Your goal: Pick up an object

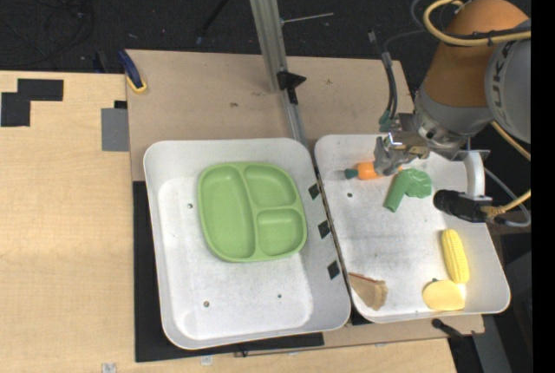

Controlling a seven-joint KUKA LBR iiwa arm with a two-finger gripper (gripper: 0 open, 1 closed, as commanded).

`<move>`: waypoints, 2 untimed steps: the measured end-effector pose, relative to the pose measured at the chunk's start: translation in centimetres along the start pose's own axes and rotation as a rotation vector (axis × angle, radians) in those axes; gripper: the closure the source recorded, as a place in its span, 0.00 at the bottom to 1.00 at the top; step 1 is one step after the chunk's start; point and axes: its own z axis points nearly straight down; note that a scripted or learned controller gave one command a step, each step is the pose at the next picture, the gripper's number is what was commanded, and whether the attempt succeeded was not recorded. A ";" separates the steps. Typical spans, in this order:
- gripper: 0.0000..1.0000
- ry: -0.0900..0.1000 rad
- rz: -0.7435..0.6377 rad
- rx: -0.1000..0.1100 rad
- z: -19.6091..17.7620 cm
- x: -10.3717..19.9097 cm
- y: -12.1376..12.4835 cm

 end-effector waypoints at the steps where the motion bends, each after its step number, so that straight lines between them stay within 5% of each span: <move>1: 1.00 0.001 -0.002 0.004 0.6 5.4 0.4; 2: 1.00 0.002 -0.003 0.005 -0.3 10.0 -0.2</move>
